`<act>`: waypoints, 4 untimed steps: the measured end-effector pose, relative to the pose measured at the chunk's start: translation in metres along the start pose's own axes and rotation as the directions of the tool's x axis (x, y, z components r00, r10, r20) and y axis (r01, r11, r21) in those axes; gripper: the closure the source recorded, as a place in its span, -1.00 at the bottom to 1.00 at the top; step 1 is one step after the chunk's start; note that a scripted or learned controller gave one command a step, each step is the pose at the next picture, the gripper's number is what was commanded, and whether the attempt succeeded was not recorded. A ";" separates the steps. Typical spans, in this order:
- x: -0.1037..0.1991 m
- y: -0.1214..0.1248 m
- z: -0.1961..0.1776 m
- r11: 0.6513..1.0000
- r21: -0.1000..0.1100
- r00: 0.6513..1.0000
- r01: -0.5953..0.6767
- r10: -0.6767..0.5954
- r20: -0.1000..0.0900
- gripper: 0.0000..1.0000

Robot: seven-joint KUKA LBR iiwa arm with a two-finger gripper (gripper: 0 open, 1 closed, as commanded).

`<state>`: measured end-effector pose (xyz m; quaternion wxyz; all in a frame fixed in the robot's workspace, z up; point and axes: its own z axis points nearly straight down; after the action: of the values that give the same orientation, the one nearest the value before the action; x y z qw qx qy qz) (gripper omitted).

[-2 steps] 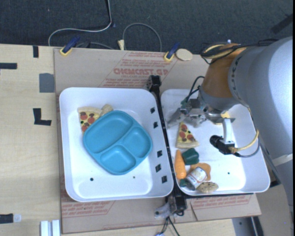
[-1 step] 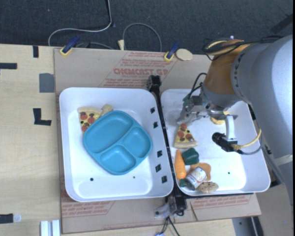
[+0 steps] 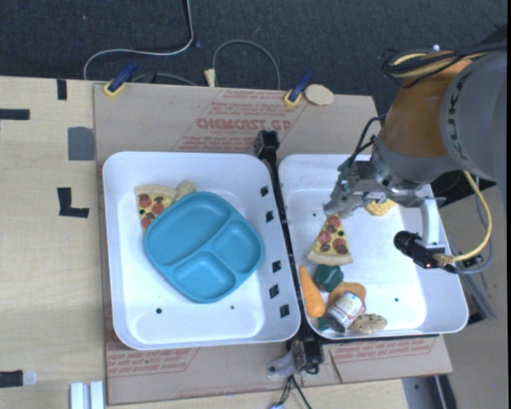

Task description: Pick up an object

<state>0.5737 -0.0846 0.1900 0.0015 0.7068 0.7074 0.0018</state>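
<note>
Blue divided plate (image 3: 204, 245), orange carrot (image 3: 312, 291), red-spotted yellow pizza slice (image 3: 331, 240)

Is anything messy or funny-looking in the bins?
A little. In the left bin, a pizza slice is half tucked under the blue plate. In the right bin, a can lies tipped over in a jumble beside a carrot.

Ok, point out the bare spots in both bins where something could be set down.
Left bin: a bare strip along the near wall, below the blue divided plate. Right bin: open floor right of the pizza slice and can. Crowded: the near-left corner around the carrot.
</note>
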 end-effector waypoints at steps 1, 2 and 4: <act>0.068 0.017 -0.023 1.000 0.003 1.000 0.008 -0.008 -0.002 1.00; 0.063 0.016 -0.021 1.000 0.006 1.000 0.001 -0.001 0.000 -1.00; -0.004 -0.069 0.007 1.000 0.009 1.000 -0.003 0.003 0.001 -1.00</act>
<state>0.5052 -0.0890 0.1830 -0.0012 0.7080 0.7063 -0.0018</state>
